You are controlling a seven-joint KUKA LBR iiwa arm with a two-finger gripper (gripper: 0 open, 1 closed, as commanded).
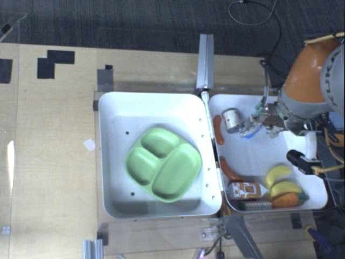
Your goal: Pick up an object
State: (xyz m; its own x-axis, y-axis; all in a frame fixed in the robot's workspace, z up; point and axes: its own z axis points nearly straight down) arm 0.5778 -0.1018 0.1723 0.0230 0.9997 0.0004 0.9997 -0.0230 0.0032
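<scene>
On the pale wooden table [48, 161] two shallow white bins sit side by side, divided by a metal rail. The left bin [116, 144] holds a green divided plate [164, 163] with three compartments, lying flat and turned at an angle near the bin's middle. The right bin [253, 155] carries the smaller things: a small silver can [232, 120] lies tipped on its side near the upper left part of the bin; a reddish sausage [218, 129] lies along the left wall just beside the can, and a second sausage [231, 171] lies lower down, slanting toward the front. Along the front wall a small carton with an orange and white label [247, 190] lies flat, and to its right two yellow lemon-like fruits [281, 180] sit touching one another, with an orange carrot [285, 199] just below them against the front corner. The grey arm with its orange band [310, 80] reaches in from the right, and its hand [257, 124] hangs low over the upper part of the right bin, just to the right of the silver can, with a small blue piece showing near its tip. Whether the hand is released or clenched I cannot tell, and nothing can be seen between its fingers. A dark cable [259, 9] loops on the floor beyond the table.
</scene>
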